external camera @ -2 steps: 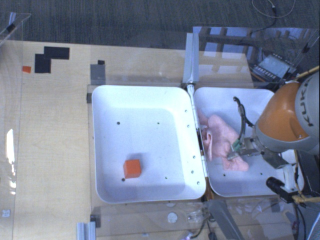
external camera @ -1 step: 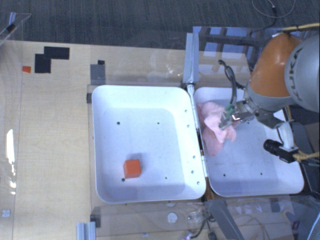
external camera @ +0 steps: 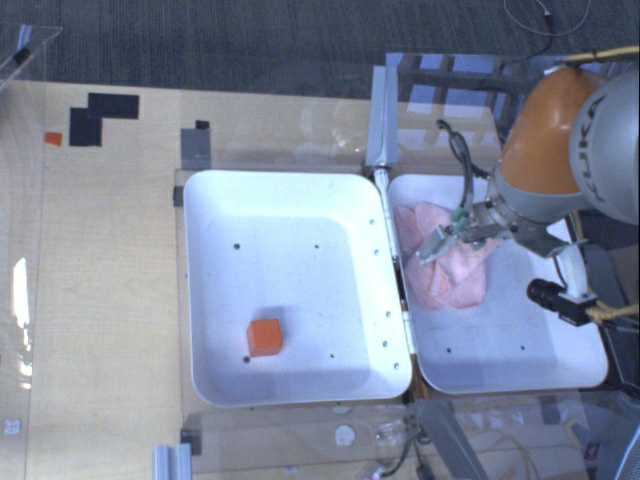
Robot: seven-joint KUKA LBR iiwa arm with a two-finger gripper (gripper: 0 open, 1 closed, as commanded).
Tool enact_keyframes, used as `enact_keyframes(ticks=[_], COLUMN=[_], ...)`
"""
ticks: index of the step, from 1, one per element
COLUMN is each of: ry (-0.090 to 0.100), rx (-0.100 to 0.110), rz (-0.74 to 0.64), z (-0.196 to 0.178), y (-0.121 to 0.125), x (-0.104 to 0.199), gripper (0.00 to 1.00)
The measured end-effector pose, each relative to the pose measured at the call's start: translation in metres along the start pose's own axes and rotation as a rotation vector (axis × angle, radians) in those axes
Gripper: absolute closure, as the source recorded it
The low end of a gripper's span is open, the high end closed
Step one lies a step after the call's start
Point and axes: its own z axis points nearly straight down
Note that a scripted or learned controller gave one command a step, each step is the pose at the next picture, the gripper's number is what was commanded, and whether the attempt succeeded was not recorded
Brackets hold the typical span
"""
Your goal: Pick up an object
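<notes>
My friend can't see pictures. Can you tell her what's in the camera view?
Seen from above, a grey and orange robot arm reaches in from the right, its gripper low over a crumpled pink cloth in the right white bin. The left white bin holds a small orange block. Both sit on a pale wooden bench.

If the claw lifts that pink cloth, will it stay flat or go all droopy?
The pink cloth lies bunched and wrinkled in the right bin, so it is probably soft and would droop and hang in folds. It looks thin, so likely light. The claw may catch just one fold, letting the rest trail or slip free. It won't roll like the orange block might tumble.
</notes>
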Motion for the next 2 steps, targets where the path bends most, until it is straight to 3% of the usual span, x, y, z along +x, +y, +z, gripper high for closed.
enact_keyframes(ticks=[1, 2], ry=[-0.008, -0.020], rx=[-0.016, -0.030], rz=[-0.174, -0.177], z=[0.090, 0.076], y=[0.004, 0.009], x=[-0.041, -0.043], gripper=[0.00, 1.00])
